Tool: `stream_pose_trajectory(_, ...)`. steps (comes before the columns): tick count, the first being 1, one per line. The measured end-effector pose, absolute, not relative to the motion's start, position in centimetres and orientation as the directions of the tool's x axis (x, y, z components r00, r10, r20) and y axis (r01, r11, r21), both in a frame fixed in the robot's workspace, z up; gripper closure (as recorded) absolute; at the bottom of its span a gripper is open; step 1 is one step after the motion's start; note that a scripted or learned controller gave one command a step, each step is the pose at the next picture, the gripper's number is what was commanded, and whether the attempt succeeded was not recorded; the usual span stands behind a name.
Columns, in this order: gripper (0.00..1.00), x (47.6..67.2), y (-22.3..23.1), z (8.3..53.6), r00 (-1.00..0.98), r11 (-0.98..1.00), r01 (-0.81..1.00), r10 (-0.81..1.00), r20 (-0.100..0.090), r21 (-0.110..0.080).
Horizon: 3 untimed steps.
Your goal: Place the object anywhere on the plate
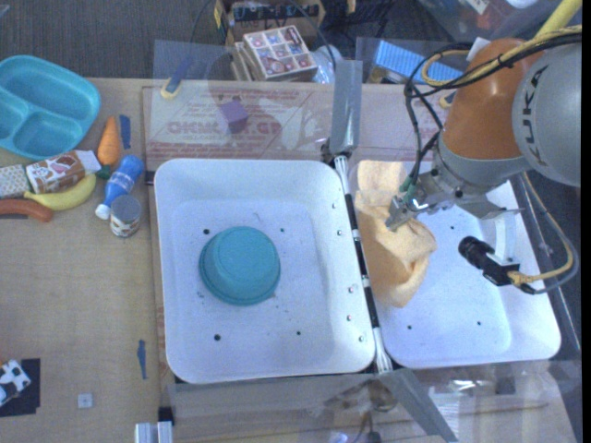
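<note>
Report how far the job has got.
Done: nothing; the teal plate in the left bin carries nothing. In hand: the pincer sits over the yellow cloth in the right bin; a grip is not evident. Left: lift the cloth, carry it across, set it on the plate.

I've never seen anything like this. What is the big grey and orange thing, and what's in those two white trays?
The grey and orange thing is a robot arm, reaching in from the right. The picture is taken by one camera fixed above the bench, looking down at a slant. At the arm's tip is a gripper, a two-fingered metal hand. It sits low over a crumpled yellow cloth in the right bin; whether it actually holds the cloth I cannot tell. The left bin holds a teal dish that looks like an upturned bowl, probably the "plate" the cloth should end up on. On the wooden bench to the left lie toys: a blue divided tray, a banana, a carrot, a small bottle and a can.
</note>
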<state>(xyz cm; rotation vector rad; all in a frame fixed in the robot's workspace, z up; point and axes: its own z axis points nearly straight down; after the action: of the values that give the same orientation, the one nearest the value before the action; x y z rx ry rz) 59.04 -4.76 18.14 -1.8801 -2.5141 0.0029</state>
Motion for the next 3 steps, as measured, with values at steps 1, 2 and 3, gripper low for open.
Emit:
stream_pose_trajectory(1, 1.0, 56.2, 1.0, 20.6, -0.249, 0.249, 0.969, 0.969, 0.001, -0.007)
stream_pose_trajectory(2, 1.0, 57.0, 6.9, 22.4, -0.442, 0.442, 0.897, 0.897, -0.001, -0.002)
stream_pose_trajectory(3, 1.0, 55.4, 12.1, 21.8, -0.438, 0.438, 0.899, 0.899, 0.001, -0.007)
